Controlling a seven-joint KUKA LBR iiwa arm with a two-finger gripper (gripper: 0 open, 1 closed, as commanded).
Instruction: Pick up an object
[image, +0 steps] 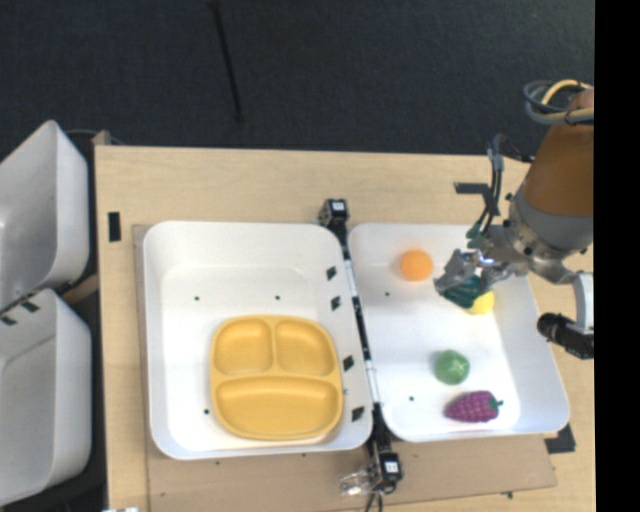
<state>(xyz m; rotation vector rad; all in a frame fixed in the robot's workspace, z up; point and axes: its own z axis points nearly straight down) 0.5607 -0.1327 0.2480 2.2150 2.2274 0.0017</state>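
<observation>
Purple grapes (472, 406) lay lowest in the right bin (520, 400), a green apple (451, 366) above them; my end effector (462, 284), grip state unclear, hovered over a yellow object (483, 303) beside the orange (416, 265).

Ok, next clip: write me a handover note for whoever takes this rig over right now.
Gripper: low in the right bin, over a yellow object; finger state unreadable, no grasp confirmed.
Right bin: orange ball near the far side, green object and purple grapes near the front.
Left bin: yellow divided plate.
Done: arm positioned at the yellow object.
Left: confirm a grasp and lift.
</observation>
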